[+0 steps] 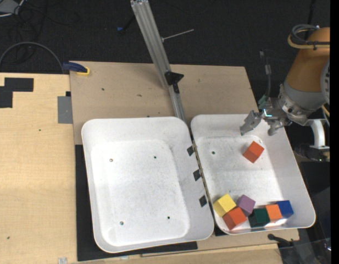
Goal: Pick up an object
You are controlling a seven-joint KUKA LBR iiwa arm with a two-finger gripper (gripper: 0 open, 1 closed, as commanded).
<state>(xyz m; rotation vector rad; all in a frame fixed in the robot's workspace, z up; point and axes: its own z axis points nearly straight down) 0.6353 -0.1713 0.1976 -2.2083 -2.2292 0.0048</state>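
**Spread fingers above the right bin, nothing between them**

The fingers [262,124] of the grey arm's two-finger tool are spread apart, one tip at the left and one at the right, with only the white bin floor showing between them. They hang over the far part of the right shallow white plastic bin [301,194], just beyond and slightly to the right of a lone orange-red cube [253,152], which sits tilted on the bin floor, near the fingers but not touching them. The grey arm with its orange band [305,70] comes in from the right edge.

Along the near edge of the same bin lies a cluster of small blocks packed close together: a yellow cube [224,203], a purple cube [246,203], a red-orange cube [234,218], a dark green block [259,217], an orange block [274,211] and a blue block [285,208].

The left shallow white plastic bin [98,147] sits just beside the right one on the tan wooden worktop [120,89]. A slanted aluminium rail [153,37] rises from between the bins' far ends.
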